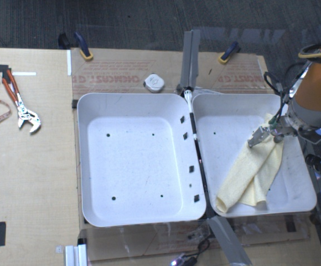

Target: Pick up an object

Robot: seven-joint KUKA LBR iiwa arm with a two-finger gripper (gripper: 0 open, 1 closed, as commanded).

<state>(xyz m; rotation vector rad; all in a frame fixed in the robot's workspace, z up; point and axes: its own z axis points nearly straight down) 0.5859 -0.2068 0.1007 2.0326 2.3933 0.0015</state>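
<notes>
Presently, the pick is judged to be under way but not finished. The two-finger gripper (262, 136) of the grey arm with an orange band (314, 96) is seen at the right of the frame, lowered to the upper end of the pale yellow folded cloth (253, 170). Contact with the cloth is apparent at the metal tip; whether the jaws are wide, narrow or closed on fabric cannot be told. No lift is shown: the cloth is spread along the bin floor, so securing and raising are judged to remain.

Right shallow white plastic bin (227, 121): contents, the cloth, laid diagonally from upper right to lower left, its lower end near the front wall.

Left shallow white plastic bin (133, 159): no loose item is seen; small dark spots are noted on its floor.

Wooden desk (33, 176), left of frame: one metal wrench with red handles (20, 104) is recorded outside both bins.
</notes>
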